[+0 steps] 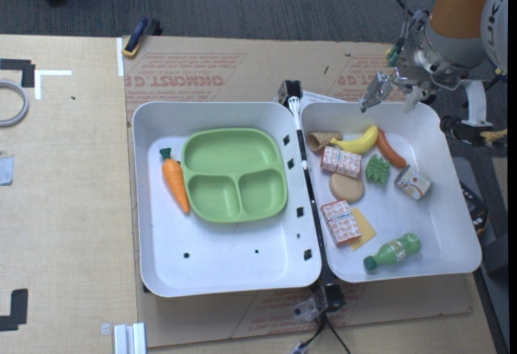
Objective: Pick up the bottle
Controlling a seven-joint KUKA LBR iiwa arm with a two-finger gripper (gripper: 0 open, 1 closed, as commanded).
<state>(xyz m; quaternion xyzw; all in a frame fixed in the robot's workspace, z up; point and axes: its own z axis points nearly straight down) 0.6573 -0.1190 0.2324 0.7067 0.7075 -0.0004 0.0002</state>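
Note:
A small green bottle (393,252) with a dark green cap lies on its side near the front edge of the right bin (452,158), cap pointing left. My gripper (393,96) hangs above the far edge of that bin, well away from the bottle. Its two fingers are spread apart with nothing between them, so it is open.
The right bin also holds a banana (359,141), a sausage (391,149), a green broccoli piece (376,170), a small carton (413,182), two red-and-white packets, a cookie and a cheese slice. The left bin (149,215) holds a green divided plate (234,174) and a carrot (174,183).

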